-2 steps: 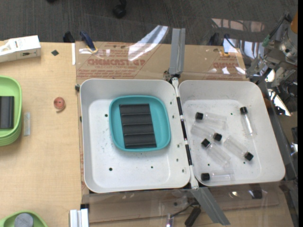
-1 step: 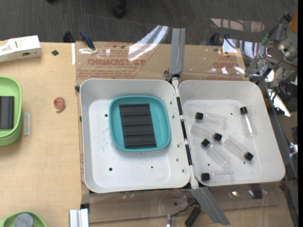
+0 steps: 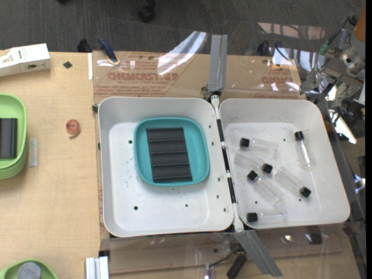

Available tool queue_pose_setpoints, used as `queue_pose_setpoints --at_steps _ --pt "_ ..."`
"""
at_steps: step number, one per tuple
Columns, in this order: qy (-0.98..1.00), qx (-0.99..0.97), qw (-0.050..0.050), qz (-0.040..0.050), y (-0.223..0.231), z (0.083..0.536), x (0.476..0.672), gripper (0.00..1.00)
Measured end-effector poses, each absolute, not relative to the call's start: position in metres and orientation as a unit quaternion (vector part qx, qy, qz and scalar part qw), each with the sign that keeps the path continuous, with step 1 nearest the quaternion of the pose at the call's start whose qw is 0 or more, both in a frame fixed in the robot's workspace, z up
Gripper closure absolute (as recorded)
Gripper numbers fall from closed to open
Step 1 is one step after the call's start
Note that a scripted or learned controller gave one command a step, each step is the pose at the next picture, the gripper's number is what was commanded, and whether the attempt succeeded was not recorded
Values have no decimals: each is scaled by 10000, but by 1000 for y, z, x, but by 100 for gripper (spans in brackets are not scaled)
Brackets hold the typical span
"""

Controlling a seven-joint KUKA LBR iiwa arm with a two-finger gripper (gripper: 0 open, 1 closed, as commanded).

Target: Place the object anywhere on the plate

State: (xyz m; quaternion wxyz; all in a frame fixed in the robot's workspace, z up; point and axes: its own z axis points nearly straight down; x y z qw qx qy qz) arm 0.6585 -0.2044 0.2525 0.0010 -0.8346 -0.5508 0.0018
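A teal square plate [image 3: 200, 156] lies in the left white bin [image 3: 116, 179], with a black ribbed block [image 3: 168, 154] resting on it. In the right white bin [image 3: 328, 205] lie several clear vials with black caps, among them one near the far right wall [image 3: 303, 148], one at the centre [image 3: 272, 174] and one by the front wall [image 3: 266, 217]. My gripper [image 3: 339, 89] hangs at the upper right, outside the far right corner of the right bin and well away from the vials and the plate. I see nothing held in it.
A metal divider post [image 3: 218, 63] stands behind the seam between the bins. On the wooden bench at left are stacked green trays [image 3: 11, 135], a small reddish disc [image 3: 72, 127] and a white box [image 3: 23, 58]. A clear sheet [image 3: 151, 68] lies behind the bins.
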Motion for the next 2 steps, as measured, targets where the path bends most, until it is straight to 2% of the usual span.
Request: queue_pose_setpoints --at_steps 2 --pt "-5093 -8606 8 15 -210 248 659 0"
